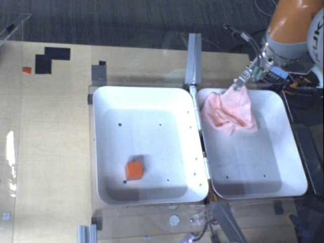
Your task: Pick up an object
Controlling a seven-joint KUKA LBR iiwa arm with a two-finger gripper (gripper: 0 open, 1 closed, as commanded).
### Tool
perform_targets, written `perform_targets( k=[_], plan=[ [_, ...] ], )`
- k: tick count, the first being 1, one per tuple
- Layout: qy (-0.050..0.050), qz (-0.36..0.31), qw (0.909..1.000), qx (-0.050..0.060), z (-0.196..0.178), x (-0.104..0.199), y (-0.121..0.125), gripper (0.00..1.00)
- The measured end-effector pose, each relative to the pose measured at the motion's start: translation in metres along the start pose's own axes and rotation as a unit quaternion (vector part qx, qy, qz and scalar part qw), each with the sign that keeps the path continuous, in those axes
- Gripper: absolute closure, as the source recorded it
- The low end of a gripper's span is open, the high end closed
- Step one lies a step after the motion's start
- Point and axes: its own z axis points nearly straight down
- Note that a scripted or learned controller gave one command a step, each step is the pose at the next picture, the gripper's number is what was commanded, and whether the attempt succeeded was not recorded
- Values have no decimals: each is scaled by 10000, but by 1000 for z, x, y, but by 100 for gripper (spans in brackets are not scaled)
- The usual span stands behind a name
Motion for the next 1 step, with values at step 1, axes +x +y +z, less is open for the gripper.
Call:
perform_targets(
  k=[1],
  plan=[
    [15,1150,9934,5,46,40,29,100]
  ],
)
